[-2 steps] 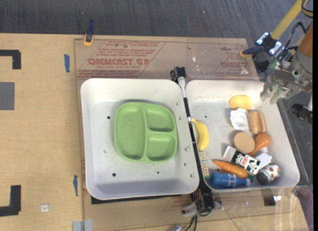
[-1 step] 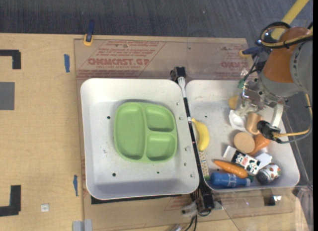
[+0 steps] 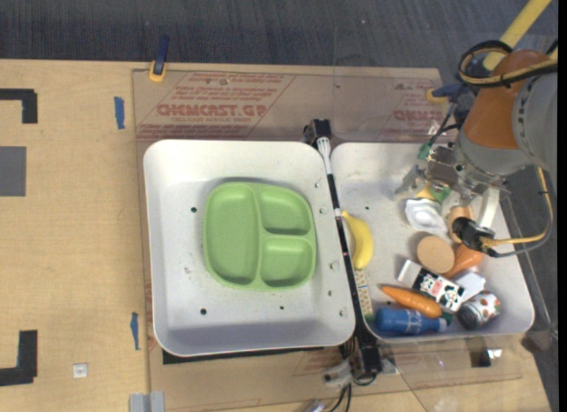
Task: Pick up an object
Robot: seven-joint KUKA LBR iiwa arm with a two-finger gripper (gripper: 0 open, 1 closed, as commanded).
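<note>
My gripper (image 3: 429,187) hangs low over the far right part of the right bin (image 3: 372,169), at the end of the grey arm with its orange band (image 3: 490,118). Just below it lie a small white cup (image 3: 423,215) and a bit of yellow-green stuff (image 3: 426,194). Nearer the front are a tan round disc (image 3: 434,252), an orange piece (image 3: 469,257), a black-and-white carton (image 3: 440,288), a carrot (image 3: 412,298), a blue bottle (image 3: 403,321) and a small can (image 3: 478,311). A banana (image 3: 359,240) rests by the bin's left wall.
The left bin (image 3: 173,189) holds a green divided plate (image 3: 261,235). A black bar (image 3: 338,224) runs between the two bins. A cable (image 3: 509,242) loops from the wrist over the right bin's edge. Cardboard (image 3: 71,224) covers the bench to the left.
</note>
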